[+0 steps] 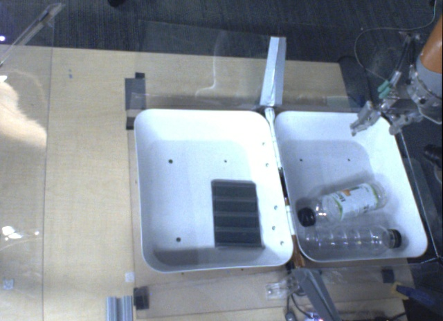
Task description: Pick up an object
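From my seat I see the pale wooden desk carrying two shallow white bins side by side. The left white bin holds a flat dark grey ribbed rectangular block, lying in the near half of the bin toward its right wall. The right white bin holds two bottles in its near half: a clear plastic bottle with a white, green and orange label and a black cap, lying on its side at a slant with the cap pointing left, and just beside it, closer to the near rim, a second clear unlabelled plastic bottle with a dark cap, lying along that rim with its cap to the right. The two bottles look to be touching or nearly so; I cannot tell which. The grey arm reaches in from the right, and its two-finger gripper hangs over the far right corner of the right bin, well apart from both bottles. The jaws are spread apart with nothing between them.
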Motion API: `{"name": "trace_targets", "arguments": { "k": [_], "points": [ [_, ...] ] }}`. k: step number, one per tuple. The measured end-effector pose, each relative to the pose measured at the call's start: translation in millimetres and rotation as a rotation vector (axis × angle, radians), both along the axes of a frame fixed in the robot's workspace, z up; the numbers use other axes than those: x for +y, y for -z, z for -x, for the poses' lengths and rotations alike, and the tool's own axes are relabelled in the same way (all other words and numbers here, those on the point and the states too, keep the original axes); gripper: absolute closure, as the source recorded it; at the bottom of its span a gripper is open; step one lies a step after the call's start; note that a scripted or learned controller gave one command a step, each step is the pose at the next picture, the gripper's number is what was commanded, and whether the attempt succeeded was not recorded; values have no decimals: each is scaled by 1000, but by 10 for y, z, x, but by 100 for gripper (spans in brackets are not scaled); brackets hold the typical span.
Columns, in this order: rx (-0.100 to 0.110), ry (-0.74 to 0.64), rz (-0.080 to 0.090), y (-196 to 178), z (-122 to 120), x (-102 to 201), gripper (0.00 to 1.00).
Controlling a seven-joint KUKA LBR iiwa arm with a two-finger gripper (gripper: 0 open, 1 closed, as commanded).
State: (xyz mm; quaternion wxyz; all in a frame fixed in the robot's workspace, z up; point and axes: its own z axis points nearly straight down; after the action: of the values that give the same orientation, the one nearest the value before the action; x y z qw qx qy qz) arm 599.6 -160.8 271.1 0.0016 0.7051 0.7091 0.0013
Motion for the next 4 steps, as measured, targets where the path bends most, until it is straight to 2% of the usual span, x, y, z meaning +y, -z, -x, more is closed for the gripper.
{"name": "trace_targets", "arguments": {
  "k": [1,2,3,4],
  "points": [
    [-1,-104,1,202,586,-183,0],
    [-1,-105,1,201,585,-183,0],
    [0,-234,1,1388,642,-272,0],
    [-8,-529,4,1822,214,250,0]
  ]
}}
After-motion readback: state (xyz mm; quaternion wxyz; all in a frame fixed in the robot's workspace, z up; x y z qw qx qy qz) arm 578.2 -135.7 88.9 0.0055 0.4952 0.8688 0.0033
